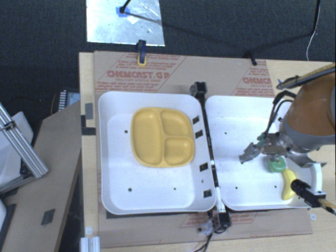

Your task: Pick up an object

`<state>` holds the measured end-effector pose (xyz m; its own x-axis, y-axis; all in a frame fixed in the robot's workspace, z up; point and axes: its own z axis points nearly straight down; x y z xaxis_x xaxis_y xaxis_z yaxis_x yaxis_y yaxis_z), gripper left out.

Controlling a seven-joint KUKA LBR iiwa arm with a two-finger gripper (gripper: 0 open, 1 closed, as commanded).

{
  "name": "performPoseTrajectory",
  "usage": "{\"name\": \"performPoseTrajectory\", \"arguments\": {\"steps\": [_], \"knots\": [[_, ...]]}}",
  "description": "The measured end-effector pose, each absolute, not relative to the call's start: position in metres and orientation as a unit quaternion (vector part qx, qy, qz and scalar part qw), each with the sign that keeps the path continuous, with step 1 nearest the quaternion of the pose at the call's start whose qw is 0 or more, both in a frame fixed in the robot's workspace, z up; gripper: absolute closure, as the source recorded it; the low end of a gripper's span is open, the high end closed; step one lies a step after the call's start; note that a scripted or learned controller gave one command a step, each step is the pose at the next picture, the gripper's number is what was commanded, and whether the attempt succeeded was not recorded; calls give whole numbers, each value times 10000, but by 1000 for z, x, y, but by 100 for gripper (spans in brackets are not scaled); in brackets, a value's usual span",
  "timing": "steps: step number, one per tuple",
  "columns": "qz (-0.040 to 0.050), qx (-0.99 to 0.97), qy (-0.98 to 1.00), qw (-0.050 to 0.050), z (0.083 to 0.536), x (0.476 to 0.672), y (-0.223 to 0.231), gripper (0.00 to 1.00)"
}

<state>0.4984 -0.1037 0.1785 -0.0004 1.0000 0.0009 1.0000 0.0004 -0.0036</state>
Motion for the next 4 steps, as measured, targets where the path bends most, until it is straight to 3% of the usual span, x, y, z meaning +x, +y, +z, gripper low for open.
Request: {"name": "performPoseTrajectory", "arguments": {"steps": [1, 2, 4], "knots": [[4, -7068, -7074, 13, 127, 509, -101, 0], [-6, -7072, -7070, -6, 140, 509, -102, 100], [-15, -7058, -7084, -23, 226, 515, -113, 100]]}}
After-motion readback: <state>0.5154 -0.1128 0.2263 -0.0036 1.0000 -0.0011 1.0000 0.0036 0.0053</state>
